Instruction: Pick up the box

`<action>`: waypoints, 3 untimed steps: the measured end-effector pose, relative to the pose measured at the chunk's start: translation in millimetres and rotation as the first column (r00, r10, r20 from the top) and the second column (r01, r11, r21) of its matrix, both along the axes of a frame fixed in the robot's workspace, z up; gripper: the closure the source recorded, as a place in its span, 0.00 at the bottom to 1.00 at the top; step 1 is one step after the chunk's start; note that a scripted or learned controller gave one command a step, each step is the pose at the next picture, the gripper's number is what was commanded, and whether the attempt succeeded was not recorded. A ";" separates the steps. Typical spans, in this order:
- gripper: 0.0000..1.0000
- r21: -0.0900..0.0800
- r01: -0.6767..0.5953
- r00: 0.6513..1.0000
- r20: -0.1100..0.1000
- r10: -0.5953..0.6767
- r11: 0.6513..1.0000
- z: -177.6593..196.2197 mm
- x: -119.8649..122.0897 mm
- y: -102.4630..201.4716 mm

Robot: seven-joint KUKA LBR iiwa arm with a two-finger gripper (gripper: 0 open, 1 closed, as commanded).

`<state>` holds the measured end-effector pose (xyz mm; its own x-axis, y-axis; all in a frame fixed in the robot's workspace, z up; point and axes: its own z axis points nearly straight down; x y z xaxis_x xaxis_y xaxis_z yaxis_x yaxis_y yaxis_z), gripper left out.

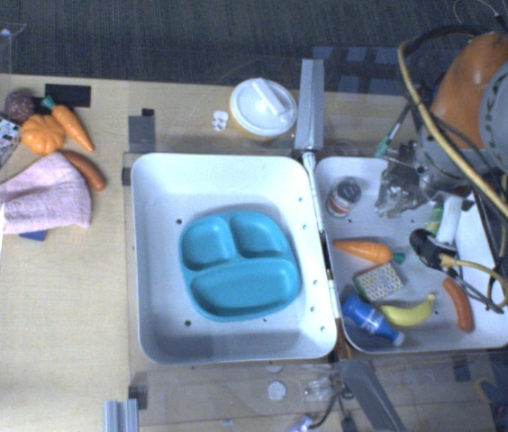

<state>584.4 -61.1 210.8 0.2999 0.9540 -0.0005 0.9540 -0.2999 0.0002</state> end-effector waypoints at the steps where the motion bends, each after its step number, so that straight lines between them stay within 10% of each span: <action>1: 1.00 0.001 -0.214 0.977 0.001 0.214 0.977 -26.9 -34.2 -15.9; 2: 0.00 0.001 -0.214 0.977 0.001 0.214 0.977 -26.8 -34.1 -15.9; 3: 0.00 0.000 -0.137 0.991 0.005 0.137 0.991 -118.7 -76.3 -33.7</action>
<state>508.1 -94.8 92.1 0.1661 0.9861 0.0012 0.9861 -0.1661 0.0045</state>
